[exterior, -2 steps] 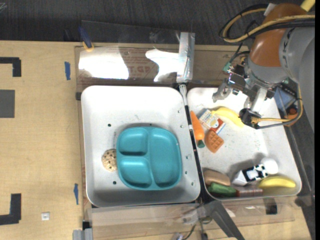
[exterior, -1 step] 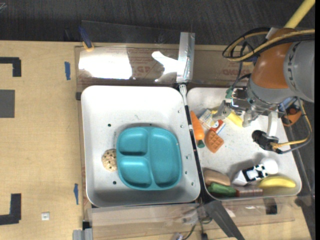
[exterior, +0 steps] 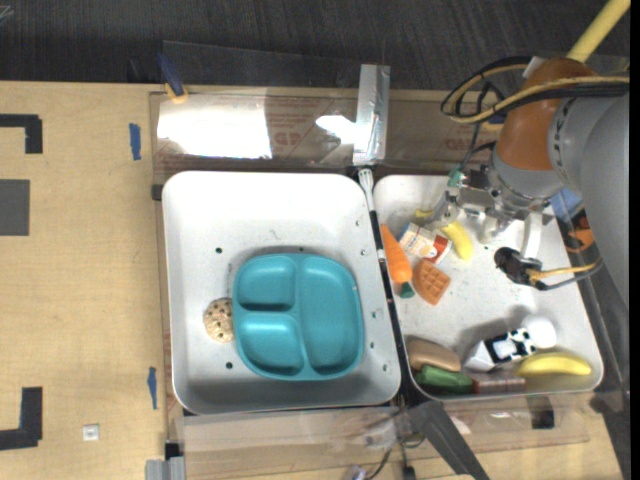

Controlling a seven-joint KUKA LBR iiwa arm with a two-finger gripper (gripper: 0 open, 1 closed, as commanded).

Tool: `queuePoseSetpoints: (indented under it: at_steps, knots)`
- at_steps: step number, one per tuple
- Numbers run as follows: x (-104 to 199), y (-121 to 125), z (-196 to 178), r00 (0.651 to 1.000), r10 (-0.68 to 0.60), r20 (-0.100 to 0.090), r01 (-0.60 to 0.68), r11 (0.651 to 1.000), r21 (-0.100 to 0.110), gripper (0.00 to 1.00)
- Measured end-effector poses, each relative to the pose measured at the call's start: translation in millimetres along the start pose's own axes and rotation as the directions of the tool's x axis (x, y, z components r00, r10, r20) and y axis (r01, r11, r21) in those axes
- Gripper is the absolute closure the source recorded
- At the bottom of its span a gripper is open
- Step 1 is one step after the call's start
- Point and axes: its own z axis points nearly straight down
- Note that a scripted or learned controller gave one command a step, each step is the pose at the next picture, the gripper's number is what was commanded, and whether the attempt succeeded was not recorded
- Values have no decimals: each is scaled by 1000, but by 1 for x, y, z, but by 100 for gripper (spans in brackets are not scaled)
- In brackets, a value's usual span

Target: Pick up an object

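Note:
My gripper hangs low over the back of the right bin, with the grey arm and its orange band behind it. Just below the gripper lies a small yellow piece, beside an orange and white carton. An orange carrot and a brown waffle lie to the left of these. Along the front of that bin sit a bread roll, a green item, a black and white toy and a yellow banana.
The left bin holds a teal divided plate with a cookie at its left side. A black cable loops over the right bin's right half. A clear panel stands behind the bins.

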Motion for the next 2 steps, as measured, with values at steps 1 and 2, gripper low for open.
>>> queuePoseSetpoints:
  at_steps: [1,2]
  knots:
    - [1,-1,-10,1000,-3,1,3,1000,7,100]
    - [71,-17,-104,999,-32,-5,32,999,-6,100]
